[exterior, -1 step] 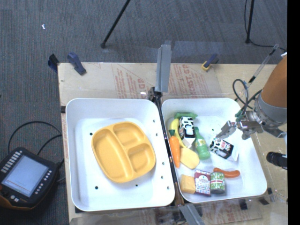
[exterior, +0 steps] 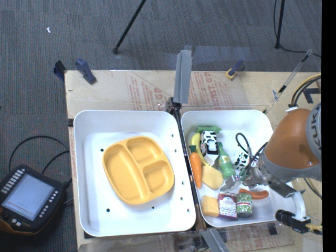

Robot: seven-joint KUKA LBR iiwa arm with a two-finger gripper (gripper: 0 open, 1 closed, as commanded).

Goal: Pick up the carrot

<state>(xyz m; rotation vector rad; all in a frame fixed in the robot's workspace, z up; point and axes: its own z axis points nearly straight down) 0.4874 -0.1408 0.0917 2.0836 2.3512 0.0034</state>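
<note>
On your far left sits the left bin (exterior: pixel 86 140), and in it lies a yellow plate (exterior: pixel 137 169) with three parts — it looks like a spot meant for food to go. Next comes the right bin (exterior: pixel 252 118), packed with toy food. The carrot (exterior: pixel 196 168) is the first thing in it, lying long-ways right beside the wall that splits the two bins, thin tip toward you. It touches a yellow cheese wedge (exterior: pixel 212 177) on its right, and a banana (exterior: pixel 195 140) sits just above it. That tight spot may make it hard to grab, I think. Go on right and you find a green bottle (exterior: pixel 225 163), a small can (exterior: pixel 244 204) and a sausage (exterior: pixel 255 194). The gripper (exterior: pixel 237 180) hangs low over this clutter, near the bottle — well off from the carrot. You cannot tell if it is wide or narrow, and nothing shows in its grip, so the carrot is not yet picked up
</note>
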